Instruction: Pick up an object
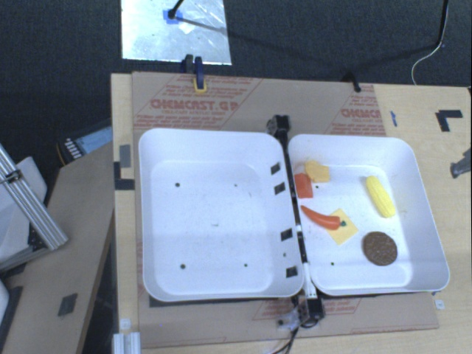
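- Objects for picking all lie in the right bin: a corn cob, a brown disc, a red pepper lying partly on a yellow slice, an orange-red block and a yellow chunk just beside it.
- We see the left bin holding no items, only small dark marks on its floor.
- A grey part shows at the right edge of the camera view, likely a bit of the arm; we cannot tell the state of the jaws from it, and it sits well apart from every item.
- We judge the task as not yet started: nothing is lifted, every item rests on the bin floor.
- What is left, as we read it: choose a target, come down over it, close on it and raise it. The corn and the disc lie apart from their neighbours, so we think they offer the cleaner approach; the pepper overlaps the slice and may drag it along.
- Both bins sit side by side on the surface.
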Robot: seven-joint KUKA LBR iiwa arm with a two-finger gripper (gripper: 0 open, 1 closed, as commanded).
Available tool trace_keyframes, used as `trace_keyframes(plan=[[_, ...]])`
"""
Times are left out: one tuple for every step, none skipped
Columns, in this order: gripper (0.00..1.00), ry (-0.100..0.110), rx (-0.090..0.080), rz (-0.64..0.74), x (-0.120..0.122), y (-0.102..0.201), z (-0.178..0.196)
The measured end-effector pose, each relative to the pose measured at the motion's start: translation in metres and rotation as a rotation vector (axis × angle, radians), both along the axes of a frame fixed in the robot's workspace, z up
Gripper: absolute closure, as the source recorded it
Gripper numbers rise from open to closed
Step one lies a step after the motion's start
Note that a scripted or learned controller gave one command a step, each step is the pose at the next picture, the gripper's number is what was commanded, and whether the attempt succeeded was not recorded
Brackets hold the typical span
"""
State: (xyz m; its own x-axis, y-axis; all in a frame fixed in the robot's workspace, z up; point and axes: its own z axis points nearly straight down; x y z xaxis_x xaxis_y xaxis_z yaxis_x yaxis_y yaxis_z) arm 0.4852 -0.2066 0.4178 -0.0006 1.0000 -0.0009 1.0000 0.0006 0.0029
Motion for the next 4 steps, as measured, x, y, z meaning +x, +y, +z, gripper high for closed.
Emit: trace_keyframes(plan=[[0.0, -0.005, -0.002, 0.005, 0.032, 0.0, 0.035], [1.0, -0.006, -0.003, 0.009, 0.031, 0.0, 0.045], [0.0, -0.006, -0.003, 0.008, 0.031, 0.0, 0.045], [1.0, -0.01, -0.005, 0.013, 0.032, 0.0, 0.056]])
